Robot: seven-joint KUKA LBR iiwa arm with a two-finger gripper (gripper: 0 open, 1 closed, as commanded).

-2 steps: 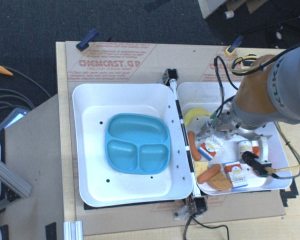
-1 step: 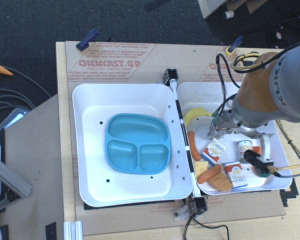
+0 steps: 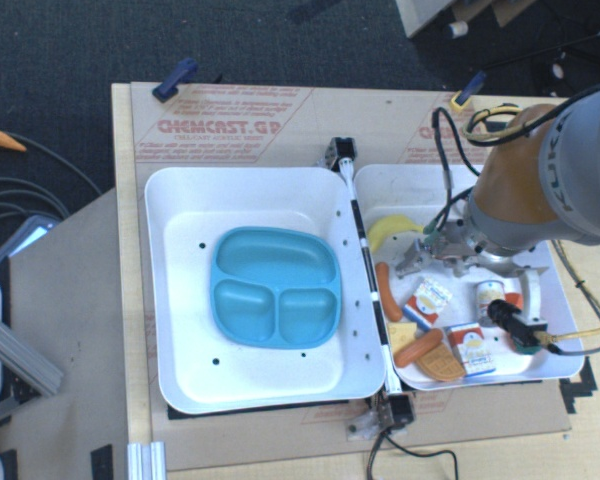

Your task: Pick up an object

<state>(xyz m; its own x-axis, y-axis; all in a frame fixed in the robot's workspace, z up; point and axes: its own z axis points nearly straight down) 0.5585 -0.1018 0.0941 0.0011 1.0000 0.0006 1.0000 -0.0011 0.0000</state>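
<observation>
**Grey arm low over the crowded right bin, nothing lifted yet**

Grey and orange filled the upper right of my feed: the arm (image 3: 540, 183) had reached in from three o'clock and bent down into the right bin (image 3: 570, 368). Its hand (image 3: 442, 248) sat low near the bin's ten o'clock corner, just beside a yellow piece (image 3: 390, 231). I could not tell whether the hand was apart or together; the wrist hid it, and I saw nothing lodged in it.

Candidates for the pick lay toward six o'clock of the hand: an orange sausage-like piece (image 3: 385, 290) along the dividing wall, a small white packet (image 3: 432, 295), a red-and-white carton (image 3: 472, 348), a round brown piece (image 3: 440, 366) and a small jar (image 3: 490, 294). They were packed close, several touching.

The left bin (image 3: 170, 298) held a blue divided plate (image 3: 276, 286) at its centre, well apart from the arm.

To do this step well, I judged the hand should commit to one item with free sides, such as the yellow piece, come straight down, close across its narrow width, and avoid wedging against the wall or catching a neighbour. A slow vertical lift would then show whether the grip took.
</observation>
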